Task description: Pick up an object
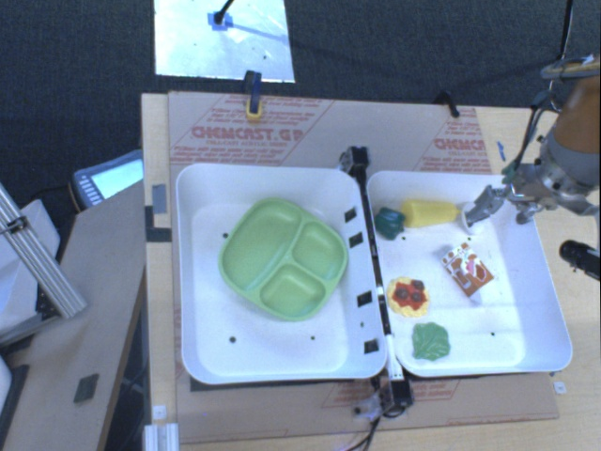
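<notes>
The right bin (pixel 535 280) holds several small objects. A yellow block (pixel 430 213) lies at its far side, with a dark teal piece (pixel 389 221) just left of it. A red-and-white packet (pixel 468 269) sits mid-bin, a yellow disc with red spots (pixel 408 295) lies nearer the divider, and a green leafy piece (pixel 431 340) is at the front. My gripper (pixel 500 210) hovers over the bin's far right part, just right of the yellow block. It is open, its fingers spread with nothing between them.
The left bin (pixel 202 336) carries a light green divided plate (pixel 284 257). A black clip strip (pixel 368 252) runs between the two bins. Cardboard lies under both bins, and a metal sheet (pixel 223 26) lies beyond the bench.
</notes>
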`<state>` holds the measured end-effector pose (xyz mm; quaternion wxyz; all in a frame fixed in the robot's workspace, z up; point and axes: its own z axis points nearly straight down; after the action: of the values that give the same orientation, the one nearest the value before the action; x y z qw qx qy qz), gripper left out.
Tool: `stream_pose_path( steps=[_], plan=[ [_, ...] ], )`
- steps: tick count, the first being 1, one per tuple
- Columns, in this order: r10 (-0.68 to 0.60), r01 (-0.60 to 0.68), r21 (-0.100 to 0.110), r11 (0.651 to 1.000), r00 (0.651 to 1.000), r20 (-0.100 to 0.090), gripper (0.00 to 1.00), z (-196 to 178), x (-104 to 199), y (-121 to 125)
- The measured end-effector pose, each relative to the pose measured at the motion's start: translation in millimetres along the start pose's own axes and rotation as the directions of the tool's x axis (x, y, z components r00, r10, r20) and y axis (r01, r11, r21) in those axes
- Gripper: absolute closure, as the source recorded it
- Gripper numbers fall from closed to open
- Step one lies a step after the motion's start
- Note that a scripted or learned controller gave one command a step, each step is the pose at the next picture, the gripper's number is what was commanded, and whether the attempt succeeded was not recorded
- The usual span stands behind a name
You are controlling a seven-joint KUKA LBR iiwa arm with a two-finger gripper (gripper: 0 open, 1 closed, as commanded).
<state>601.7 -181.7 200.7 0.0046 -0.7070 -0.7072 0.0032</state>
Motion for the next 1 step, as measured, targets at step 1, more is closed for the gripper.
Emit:
stream_pose_path(
  steps=[1],
  plan=[
    [-0.003, 0.003, -0.012, 1.0, 1.0, 0.002, 0.0, -7.8, 0.6, 2.9]
  ],
)
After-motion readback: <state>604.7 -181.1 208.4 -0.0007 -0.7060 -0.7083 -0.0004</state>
